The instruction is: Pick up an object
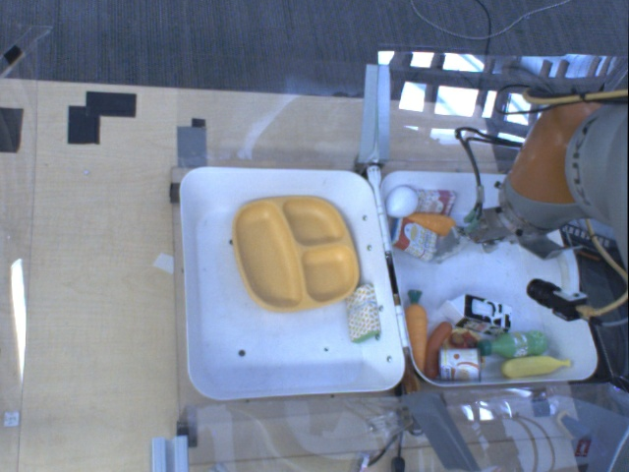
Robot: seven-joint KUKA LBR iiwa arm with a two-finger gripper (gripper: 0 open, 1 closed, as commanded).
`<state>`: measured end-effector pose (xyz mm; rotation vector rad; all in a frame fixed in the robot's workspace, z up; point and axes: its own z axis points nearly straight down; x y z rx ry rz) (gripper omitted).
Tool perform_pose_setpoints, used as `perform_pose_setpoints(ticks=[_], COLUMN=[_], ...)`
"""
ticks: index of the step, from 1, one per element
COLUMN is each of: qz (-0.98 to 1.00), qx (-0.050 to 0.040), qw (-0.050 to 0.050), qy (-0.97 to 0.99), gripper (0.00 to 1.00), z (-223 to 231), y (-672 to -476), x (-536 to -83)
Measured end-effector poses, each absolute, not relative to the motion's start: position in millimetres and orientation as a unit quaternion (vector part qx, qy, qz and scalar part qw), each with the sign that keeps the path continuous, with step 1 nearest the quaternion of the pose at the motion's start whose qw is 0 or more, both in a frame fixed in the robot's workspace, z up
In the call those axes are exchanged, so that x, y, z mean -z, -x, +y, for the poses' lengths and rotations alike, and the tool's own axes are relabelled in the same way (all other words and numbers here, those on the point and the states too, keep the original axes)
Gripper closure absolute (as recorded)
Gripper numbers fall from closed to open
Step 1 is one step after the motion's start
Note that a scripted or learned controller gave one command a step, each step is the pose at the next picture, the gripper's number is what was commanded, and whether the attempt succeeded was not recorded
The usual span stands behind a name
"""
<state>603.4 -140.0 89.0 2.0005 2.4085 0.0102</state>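
The right bin (580,357) holds several small items. Along its front lie a carrot (417,328), a red sausage (437,338), a small can (459,364), a green bottle (515,344) and a yellow banana (536,367). A black-and-white piece (487,312) sits in the middle. At the back left are a white ball (401,202) and a crumpled packet with an orange piece on it (425,234). My gripper (479,228) hangs over the back of this bin, just right of the packet, under the grey arm with its orange band (545,160).
The left bin (211,362) carries a yellow divided plate (293,252) and a small patterned pouch (364,314) at the plate's front right. A metal divider (373,126) rises between the bins at the back. Cables (580,303) run along the right bin's right side.
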Motion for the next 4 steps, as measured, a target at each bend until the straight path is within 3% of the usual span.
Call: perform_pose_setpoints(ticks=[1,2,3,4], qz=[0.749,0.749,0.718,0.72], qx=[0.0154,0.0153,0.0136,0.0185], qw=[-0.015,-0.015,-0.026,-0.029], qy=[-0.663,-0.663,-0.696,-0.693], gripper=[0.0,0.0,0.0,1.0], z=[-126.7,-126.7,-133.3,-134.5], y=[-659.7,-659.7,-659.6,-657.2], x=[-84.8,-84.7,-83.1,-90.7])
